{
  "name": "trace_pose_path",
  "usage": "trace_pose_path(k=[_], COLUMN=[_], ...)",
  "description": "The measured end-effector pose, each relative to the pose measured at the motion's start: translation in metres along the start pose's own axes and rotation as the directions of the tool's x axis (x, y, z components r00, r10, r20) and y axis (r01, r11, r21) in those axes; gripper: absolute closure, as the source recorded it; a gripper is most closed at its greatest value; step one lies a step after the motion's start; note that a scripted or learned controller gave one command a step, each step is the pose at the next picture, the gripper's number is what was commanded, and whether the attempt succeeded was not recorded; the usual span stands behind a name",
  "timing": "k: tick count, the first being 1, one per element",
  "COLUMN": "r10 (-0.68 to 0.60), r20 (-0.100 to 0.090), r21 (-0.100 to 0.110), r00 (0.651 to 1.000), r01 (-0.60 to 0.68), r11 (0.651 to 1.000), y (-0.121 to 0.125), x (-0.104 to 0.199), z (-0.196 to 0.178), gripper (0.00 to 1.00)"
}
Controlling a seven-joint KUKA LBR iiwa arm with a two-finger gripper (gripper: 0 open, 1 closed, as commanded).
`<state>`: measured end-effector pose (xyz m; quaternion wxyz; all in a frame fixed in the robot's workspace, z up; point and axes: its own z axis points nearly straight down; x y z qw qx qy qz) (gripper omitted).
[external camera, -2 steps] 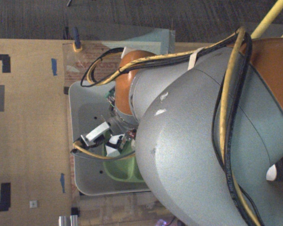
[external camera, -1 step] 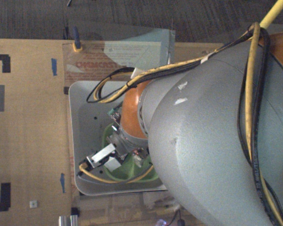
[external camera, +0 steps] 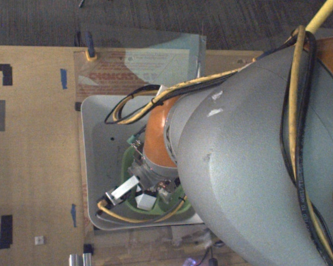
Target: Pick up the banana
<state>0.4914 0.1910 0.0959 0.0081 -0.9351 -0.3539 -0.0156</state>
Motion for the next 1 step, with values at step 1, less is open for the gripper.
trace_pose_path(k=[1], r10=[-0.004], r20=[-0.006], r21=[0.009], r00=[1.000], r01=[0.004], r11=[1.000], y=[0.0044], x=[-0.0024], z=[-0.0012], gripper=[0.00])
